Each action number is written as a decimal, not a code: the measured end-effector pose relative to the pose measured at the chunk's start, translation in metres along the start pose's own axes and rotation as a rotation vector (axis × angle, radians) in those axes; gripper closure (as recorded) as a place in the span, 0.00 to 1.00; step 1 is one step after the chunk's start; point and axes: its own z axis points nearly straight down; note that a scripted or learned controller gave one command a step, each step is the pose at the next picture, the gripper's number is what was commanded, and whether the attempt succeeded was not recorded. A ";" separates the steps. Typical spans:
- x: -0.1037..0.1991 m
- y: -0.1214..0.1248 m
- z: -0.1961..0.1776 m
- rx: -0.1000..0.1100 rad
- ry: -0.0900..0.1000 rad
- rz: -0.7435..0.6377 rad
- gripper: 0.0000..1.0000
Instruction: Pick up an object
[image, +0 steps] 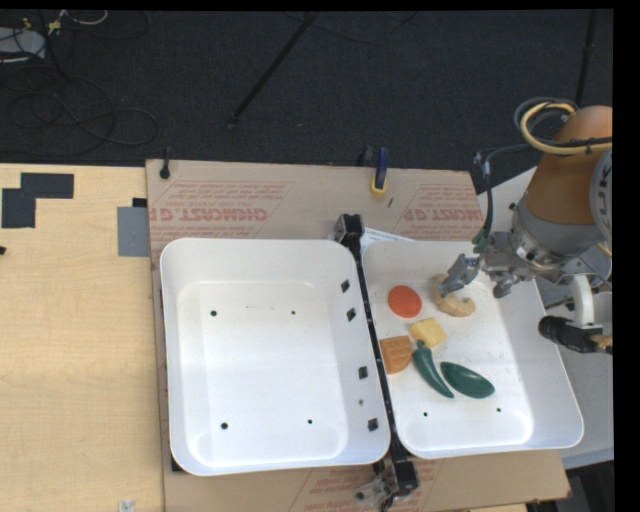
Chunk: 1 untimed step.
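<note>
1. Right now the gripper (462, 283) hangs low in the right bin (545, 420), its fingers spread apart just above a tan, rounded object (456, 304) near the bin's back; nothing is clasped between them.
2. Left of that piece lies a red disc (404, 301).
3. Nearer the front, a yellow block (428, 332) touches an orange wedge (396, 353), and a dark green pepper (432, 370) sits beside a green oval piece (468, 380).
4. The grey arm (560, 215) with its orange band comes in from the right.
5. The left bin (180, 300) sits alongside, both on cardboard (250, 205) over the counter (70, 350).
</note>
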 end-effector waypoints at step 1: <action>-0.018 -0.011 0.104 -0.005 -0.003 0.003 0.00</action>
